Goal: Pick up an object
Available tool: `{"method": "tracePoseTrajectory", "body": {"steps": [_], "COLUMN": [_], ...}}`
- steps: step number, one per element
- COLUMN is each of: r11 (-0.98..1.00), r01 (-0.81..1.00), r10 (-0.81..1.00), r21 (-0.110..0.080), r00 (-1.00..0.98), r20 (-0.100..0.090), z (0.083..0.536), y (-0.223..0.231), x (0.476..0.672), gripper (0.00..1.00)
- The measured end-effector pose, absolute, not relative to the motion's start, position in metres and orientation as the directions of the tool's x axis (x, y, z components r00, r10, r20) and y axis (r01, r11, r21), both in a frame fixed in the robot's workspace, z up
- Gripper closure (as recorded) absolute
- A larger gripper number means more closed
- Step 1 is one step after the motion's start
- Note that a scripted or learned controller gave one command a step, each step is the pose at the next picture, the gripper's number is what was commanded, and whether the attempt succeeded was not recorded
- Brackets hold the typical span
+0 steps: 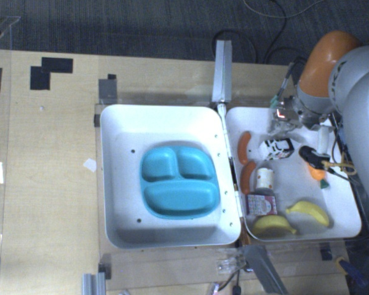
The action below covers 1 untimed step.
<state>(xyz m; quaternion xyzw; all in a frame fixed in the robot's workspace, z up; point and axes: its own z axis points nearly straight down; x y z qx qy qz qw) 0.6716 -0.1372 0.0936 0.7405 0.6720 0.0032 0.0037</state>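
— Nothing lifted yet? 
— Not that I can tell. The gripper (281,123) is low in the right bin (350,223), over a black-and-white object (278,147); its opening can't be made out. 
— So the grasp and lift remain.

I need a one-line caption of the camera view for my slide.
Grey arm reaches into the right bin holding bananas and sausages; left bin holds a blue tray.
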Motion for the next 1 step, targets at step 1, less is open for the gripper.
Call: {"method": "tracePoseTrajectory", "body": {"steps": [1], "r11": [-0.524], "r01": [0.852], "r10": [0.852], "r21": [0.005], "r00": [0.524], "r20": [0.003], "z": [0.1996], "y": [-0.0449], "x": [0.6701], "gripper": [1.00]}}
